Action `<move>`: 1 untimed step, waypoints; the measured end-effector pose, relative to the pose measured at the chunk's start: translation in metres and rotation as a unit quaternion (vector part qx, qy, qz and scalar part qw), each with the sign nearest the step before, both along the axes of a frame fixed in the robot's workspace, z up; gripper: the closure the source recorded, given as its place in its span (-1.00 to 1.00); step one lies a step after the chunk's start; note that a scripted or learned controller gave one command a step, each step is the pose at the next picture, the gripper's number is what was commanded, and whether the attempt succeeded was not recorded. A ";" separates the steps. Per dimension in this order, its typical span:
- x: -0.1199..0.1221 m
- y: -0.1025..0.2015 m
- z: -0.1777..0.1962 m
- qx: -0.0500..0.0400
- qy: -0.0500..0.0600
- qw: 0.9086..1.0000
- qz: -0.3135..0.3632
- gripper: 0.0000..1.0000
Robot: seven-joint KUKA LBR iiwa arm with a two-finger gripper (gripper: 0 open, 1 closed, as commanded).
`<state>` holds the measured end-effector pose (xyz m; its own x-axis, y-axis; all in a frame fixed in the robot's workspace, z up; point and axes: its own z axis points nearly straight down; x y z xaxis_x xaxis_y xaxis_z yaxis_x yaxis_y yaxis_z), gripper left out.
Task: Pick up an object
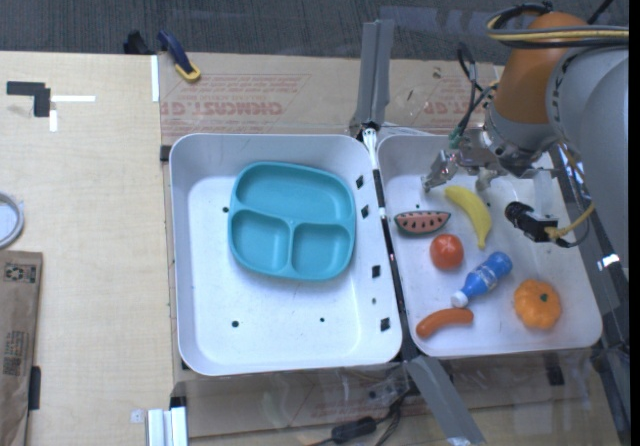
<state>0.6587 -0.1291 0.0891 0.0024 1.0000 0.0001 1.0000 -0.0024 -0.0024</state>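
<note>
While the grey arm w/ orange band [530,64] reaches in from the right, its gripper [462,172] hangs over the far part of the right bin [400,149], fingers spread apart w/ nothing between them; one finger [437,177] points toward the bin's far-left corner, the other [485,177] sits just above the top end of the banana [472,212]. Banana lies at a slant, mid-bin. Watermelon slice [421,222] is near the bin's left wall, just beside the banana's near end. Tomato [446,251] is just below the slice. Small bottle w/ blue label [483,279] lies tilted, white cap toward the sausage [443,322], which is at the near-left corner. Orange pumpkin [538,304] sits by the near-right corner. A black item w/ cable [530,221], prob. part of the arm, is near the right wall. Left bin [200,334] holds a teal divided plate [293,221], roughly centred, nearer the far edge.
</note>
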 end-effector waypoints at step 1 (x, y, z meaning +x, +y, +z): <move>-0.071 -0.037 -0.001 0.000 0.002 1.000 0.000 -1.00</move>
